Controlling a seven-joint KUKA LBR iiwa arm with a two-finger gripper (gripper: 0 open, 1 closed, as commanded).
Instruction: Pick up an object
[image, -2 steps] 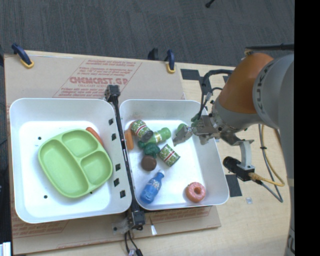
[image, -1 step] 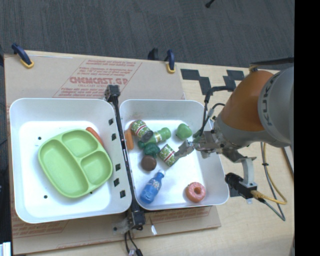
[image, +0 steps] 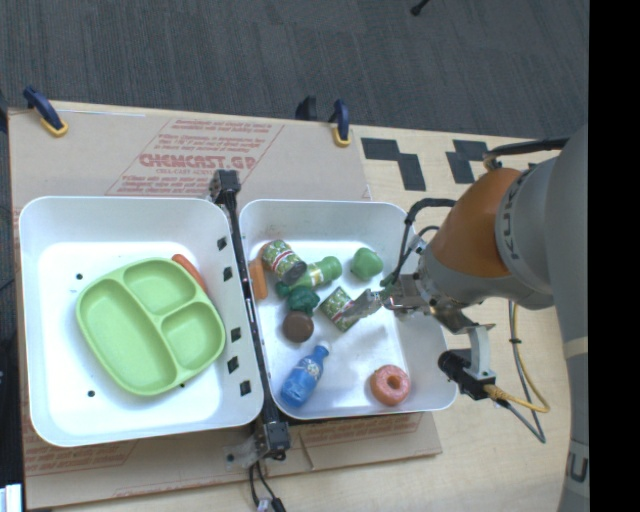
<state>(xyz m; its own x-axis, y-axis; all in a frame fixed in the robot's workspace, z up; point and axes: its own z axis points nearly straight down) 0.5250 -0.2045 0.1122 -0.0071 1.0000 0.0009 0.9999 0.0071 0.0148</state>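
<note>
- While the grey arm reaches in from 3 o'clock, the gripper (image: 378, 300) sits low inside the right bin (image: 385, 214).
- Its tips touch a shiny green packet (image: 343, 307), but I cannot tell how wide the jaws stand or if they hold it.
- At 10 o'clock from the packet lies a small can (image: 284, 260); at 1 o'clock sits a green ball (image: 366, 263).
- At 7 o'clock are a brown ball (image: 297, 327) and a blue bottle (image: 304, 375); at 5 o'clock is a pink donut (image: 389, 384).
- At 9 o'clock, the left bin (image: 60, 225) holds a green plate (image: 150, 325).
</note>
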